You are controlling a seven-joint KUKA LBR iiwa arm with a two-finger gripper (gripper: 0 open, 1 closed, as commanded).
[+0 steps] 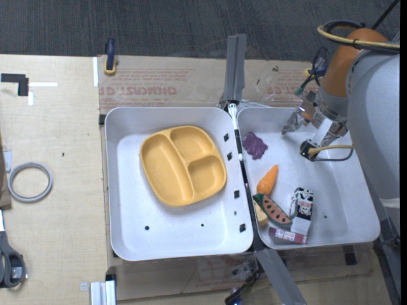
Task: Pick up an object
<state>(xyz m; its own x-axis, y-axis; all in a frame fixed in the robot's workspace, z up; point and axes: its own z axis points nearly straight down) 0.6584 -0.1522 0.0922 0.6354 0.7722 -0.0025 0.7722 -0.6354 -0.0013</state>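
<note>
The bench (51, 126) carries two white bins. The left bin (127, 234) holds a yellow divided plate (183, 164). The right bin (343, 208) holds a milk carton (301, 207), watermelon slice (276, 210), carrot (268, 178) and purple grapes (255, 145). The end effector (311, 131) hovers over the bin's far right corner, fingers apart, holding nothing.

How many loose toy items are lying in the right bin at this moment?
5. Purple grapes near the upper left; carrot just below; watermelon slice and a yellow piece by the left wall; milk carton at the bottom. The carton may hide more.
</note>
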